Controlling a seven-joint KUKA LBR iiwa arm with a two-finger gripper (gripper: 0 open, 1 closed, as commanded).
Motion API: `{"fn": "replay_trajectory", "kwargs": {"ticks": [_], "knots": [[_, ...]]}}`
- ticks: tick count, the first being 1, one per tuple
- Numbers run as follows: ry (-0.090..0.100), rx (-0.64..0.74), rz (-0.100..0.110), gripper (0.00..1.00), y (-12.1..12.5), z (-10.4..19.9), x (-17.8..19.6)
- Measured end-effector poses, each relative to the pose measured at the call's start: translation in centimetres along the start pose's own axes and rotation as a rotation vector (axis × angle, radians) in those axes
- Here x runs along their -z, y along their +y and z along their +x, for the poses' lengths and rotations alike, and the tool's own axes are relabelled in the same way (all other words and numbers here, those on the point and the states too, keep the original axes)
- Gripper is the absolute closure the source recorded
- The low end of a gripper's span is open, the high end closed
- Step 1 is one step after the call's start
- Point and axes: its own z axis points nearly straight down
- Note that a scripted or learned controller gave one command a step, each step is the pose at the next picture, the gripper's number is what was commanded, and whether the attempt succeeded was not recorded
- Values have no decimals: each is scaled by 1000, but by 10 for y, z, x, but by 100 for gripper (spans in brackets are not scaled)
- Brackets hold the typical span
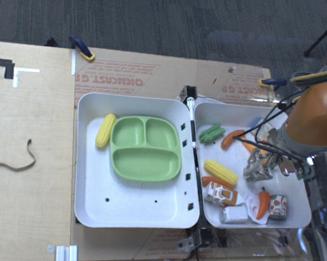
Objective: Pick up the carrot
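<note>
Hovering low in the right bin [300, 217], the gripper [259, 168] sits right of centre in the frame, and whether its jaws are apart I cannot tell. The carrot [263, 204] lies just below it, toward lower right, crowded by a can [278, 207] and a white box [235, 215]. Risk: a descent off-line could nudge the can or pinch the wrong item.

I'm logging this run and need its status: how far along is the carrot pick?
Done: the arm has reached into the right bin, with the gripper low over its middle. In hand: nothing visible between its fingers. Left: the whole pick. The carrot lies near the bin's front, beside a small can, a little in front of the gripper and apart from it. Another orange piece lies behind.
</note>
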Motion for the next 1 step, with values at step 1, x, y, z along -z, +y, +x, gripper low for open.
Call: {"fn": "replay_trajectory", "kwargs": {"ticks": [1], "knots": [[0,0,0,0,0,0,0]]}}
